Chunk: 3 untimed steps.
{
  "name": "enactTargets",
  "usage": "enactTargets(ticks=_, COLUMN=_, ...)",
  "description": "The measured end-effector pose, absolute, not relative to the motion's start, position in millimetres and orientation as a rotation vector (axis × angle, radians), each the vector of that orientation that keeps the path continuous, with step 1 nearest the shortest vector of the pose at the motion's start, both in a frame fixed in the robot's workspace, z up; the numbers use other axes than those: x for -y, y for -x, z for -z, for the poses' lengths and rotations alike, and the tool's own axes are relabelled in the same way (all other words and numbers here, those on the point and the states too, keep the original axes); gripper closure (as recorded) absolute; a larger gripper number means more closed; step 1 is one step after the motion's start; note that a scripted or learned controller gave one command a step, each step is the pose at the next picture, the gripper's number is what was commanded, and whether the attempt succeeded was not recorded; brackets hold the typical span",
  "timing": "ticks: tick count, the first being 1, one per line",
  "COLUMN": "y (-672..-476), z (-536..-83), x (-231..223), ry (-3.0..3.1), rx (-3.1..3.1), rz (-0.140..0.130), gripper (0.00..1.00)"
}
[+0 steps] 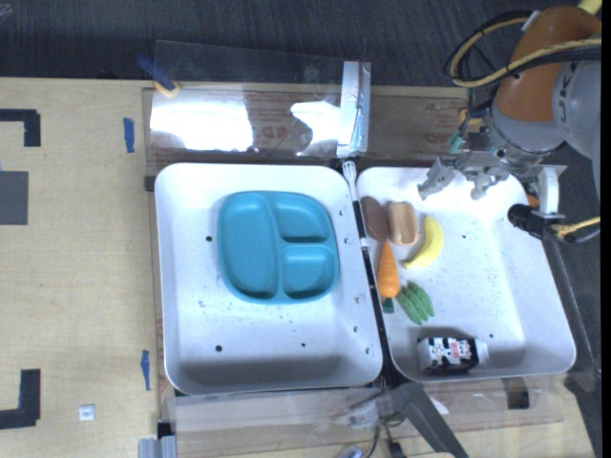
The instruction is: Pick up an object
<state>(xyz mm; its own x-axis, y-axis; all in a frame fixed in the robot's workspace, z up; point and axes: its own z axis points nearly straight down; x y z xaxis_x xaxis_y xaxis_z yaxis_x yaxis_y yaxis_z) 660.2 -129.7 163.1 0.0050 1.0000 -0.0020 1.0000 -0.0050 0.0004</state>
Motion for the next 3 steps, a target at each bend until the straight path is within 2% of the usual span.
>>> enactTargets(ticks=1, y=-667.2, z=-99.3, x=118.5, ry=-2.029, rx=-2.393, rz=-0.004, gripper=0.00)
enactTargets(ticks=2, y=-649.0, z=-93.3, x=120.0, ry=-2.063, rx=-2.354, rz=-0.013, gripper=0.00)
enactTargets(ticks=3, y=-651.4, z=-107.6, x=118.1, ry=-2.062, rx=-2.353, rz=-0.026, gripper=1.00)
